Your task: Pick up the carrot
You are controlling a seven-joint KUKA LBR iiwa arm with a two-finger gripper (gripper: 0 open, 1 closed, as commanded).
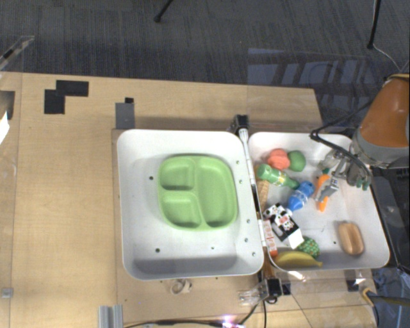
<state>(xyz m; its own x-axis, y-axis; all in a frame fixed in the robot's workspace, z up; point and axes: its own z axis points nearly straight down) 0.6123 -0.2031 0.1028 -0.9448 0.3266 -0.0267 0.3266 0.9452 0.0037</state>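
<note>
No legible text, number or brand anywhere; the black-and-white patterned carton [282, 222] in the right-hand shallow white bin [378, 224] carries markings too small to read.

A light wooden bench [64, 211] is seen from above, taking up most of the view. Black L-shaped marks [64, 96] are fixed near its far left corner, and a small dark bracket [125, 114] is set just behind the left bin. Beyond the bench's far edge, a dark grey carpeted floor [211, 32] is laid with a fine ribbed texture. Thin black stand legs [165, 9] are seen on the carpet at the top, and another thin pole [373, 24] at the top right. Cables [192, 321] are run along the bench's near edge. The scene is evenly lit, with soft shadows.
</note>
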